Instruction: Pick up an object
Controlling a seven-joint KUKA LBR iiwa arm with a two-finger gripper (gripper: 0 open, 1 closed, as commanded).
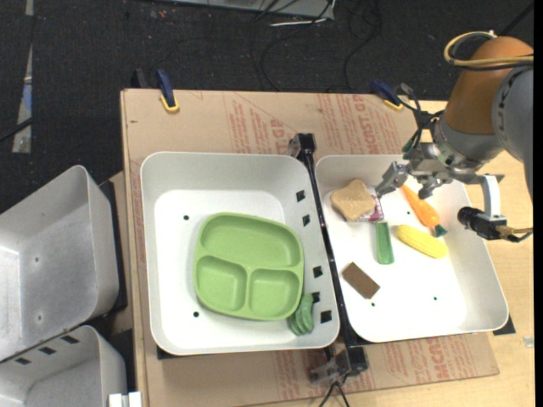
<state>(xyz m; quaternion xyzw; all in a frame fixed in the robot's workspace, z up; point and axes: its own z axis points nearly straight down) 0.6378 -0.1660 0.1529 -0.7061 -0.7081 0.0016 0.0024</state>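
The right bin [475,303] holds several small objects. A tan bread slice [352,200] lies at its upper left with a small pink piece [374,216] at its lower edge. Below these are a green stick [383,244] and a brown block [361,280]. An orange carrot [422,209] and a yellow banana-like piece [422,241] lie near the middle. My gripper [409,185] hangs over the bin's upper part, between the bread and the carrot, just above the carrot's top end. Its fingers stand open with nothing between them.
The left bin [170,185] carries a green divided plate [248,265] and a small green object [301,319] at its lower right corner. A black divider [321,244] runs between the bins. Grey tubs [51,253] stand off the bench at left.
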